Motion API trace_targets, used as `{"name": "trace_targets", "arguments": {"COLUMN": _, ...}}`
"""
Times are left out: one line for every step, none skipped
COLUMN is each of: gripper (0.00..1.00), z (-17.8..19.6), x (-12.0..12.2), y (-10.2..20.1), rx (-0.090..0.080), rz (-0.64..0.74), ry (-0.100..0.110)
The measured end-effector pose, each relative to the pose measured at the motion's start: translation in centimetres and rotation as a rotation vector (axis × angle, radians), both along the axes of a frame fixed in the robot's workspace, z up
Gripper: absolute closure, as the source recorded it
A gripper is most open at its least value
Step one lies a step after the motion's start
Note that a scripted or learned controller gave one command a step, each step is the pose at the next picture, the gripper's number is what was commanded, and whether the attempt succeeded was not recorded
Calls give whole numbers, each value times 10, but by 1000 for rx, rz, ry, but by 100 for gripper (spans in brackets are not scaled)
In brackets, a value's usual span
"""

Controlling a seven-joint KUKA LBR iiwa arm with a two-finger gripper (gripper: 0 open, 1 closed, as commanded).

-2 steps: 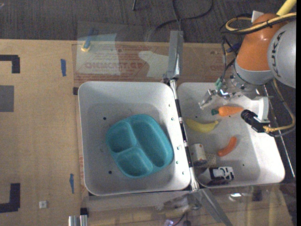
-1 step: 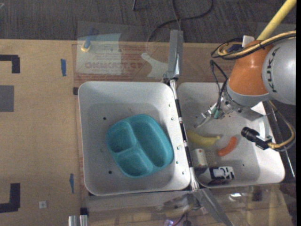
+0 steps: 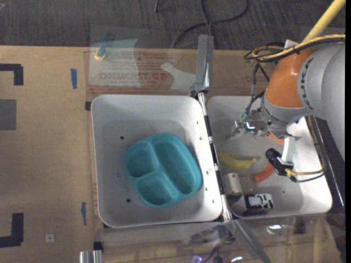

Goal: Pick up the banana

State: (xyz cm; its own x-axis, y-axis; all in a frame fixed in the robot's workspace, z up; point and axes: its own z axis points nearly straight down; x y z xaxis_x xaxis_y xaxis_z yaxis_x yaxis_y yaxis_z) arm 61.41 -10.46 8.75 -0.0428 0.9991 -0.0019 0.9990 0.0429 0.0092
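Observation:
The yellow banana [image 3: 238, 160] lies on the floor of the right bin [image 3: 312, 199], close to its left wall and pointing left to right. My gripper [image 3: 248, 127] hangs over the same bin, just behind the banana and slightly to its right. The grey wrist and its orange band rise behind it towards the upper right. Nothing shows in the gripper, and the banana lies apart from it.
An orange carrot-like piece [image 3: 264, 172] lies right of the banana. A small can [image 3: 232, 183] and a black and white toy car [image 3: 258, 201] sit nearer the front. A teal divided plate [image 3: 162, 169] rests in the left bin [image 3: 109, 119]. Cables trail beside the wrist.

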Motion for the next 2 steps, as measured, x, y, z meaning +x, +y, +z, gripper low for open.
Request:
{"name": "trace_targets", "arguments": {"gripper": 0, "z": 1, "x": -61, "y": 4, "rx": 1, "rz": 93, "ry": 1}}
{"name": "trace_targets", "arguments": {"gripper": 100, "z": 12, "x": -59, "y": -1, "rx": -6, "rz": 86, "ry": -5}}
